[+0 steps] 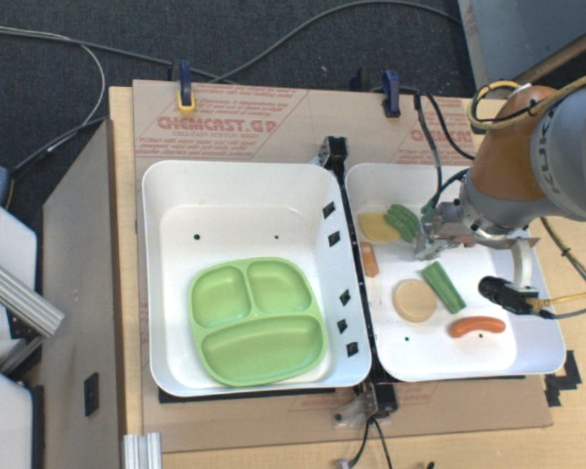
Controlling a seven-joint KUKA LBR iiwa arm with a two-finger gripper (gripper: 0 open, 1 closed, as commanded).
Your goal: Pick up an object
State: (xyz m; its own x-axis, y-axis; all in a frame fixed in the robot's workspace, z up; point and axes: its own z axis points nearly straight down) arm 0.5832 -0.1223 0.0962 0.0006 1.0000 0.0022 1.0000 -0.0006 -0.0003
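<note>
Near the right bin's (527, 360) back wall, fingers (428, 242) hover, gap indiscernible.

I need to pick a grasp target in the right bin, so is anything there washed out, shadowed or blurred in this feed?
Camera view: lighting is even and soft; the right bin shows mild whiteness but no hard glare. The green pieces, the tan disc and the red sausage read sharp. The arm's wrist casts shade over the gripper, so that area is dim and hard to read.
</note>
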